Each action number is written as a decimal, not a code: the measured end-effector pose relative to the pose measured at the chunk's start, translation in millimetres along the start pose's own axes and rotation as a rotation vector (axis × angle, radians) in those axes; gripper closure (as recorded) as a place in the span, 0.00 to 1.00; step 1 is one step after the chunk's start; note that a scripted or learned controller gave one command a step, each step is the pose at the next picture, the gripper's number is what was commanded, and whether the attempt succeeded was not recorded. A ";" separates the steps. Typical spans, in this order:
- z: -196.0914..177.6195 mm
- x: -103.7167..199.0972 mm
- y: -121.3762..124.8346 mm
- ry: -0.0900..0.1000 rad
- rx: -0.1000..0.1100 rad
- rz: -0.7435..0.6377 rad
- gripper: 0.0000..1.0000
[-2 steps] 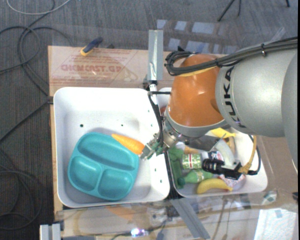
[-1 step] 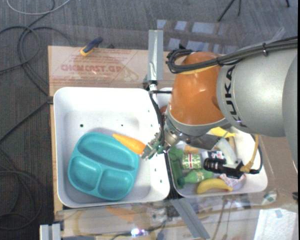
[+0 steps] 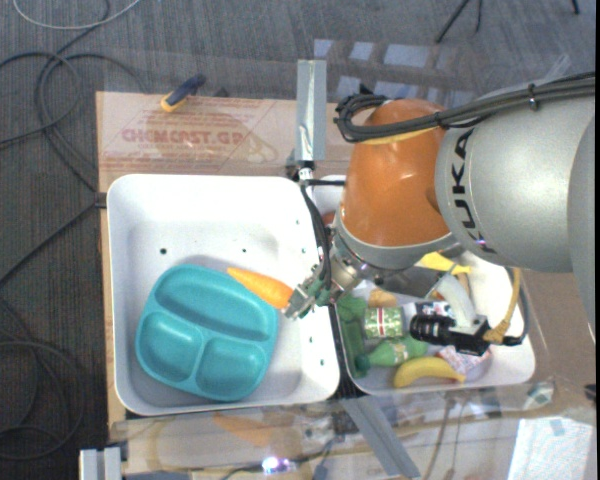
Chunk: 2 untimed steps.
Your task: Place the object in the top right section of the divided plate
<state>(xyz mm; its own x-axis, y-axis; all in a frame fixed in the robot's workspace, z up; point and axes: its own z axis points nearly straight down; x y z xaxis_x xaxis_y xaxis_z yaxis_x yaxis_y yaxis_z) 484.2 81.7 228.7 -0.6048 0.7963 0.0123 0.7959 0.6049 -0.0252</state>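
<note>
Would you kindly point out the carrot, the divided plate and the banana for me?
carrot [image 3: 262,286], camera view, middle of its orange body.
divided plate [image 3: 185,302], camera view, floor of its upper section.
banana [image 3: 427,371], camera view, middle of its yellow curve.

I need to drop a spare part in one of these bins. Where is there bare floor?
The left bin has bare floor above the teal divided plate. The carrot and the tool crowd its right side. The right bin is packed with a banana and a can.

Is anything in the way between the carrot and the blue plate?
No. The carrot already lies against the upper right rim of the divided plate, with the end effector at its right end. Nothing visible sits between them.
</note>
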 end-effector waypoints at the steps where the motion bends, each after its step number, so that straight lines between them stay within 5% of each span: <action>1: 6.8 25.1 18.8 -0.011 -0.015 -0.140 1.00; 2: 18.0 28.2 21.0 -0.009 -0.015 -0.111 1.00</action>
<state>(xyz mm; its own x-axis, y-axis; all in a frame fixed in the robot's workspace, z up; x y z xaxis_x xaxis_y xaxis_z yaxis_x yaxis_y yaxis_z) 483.4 116.8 210.5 -0.6898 0.7240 0.0053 0.7239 0.6898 -0.0091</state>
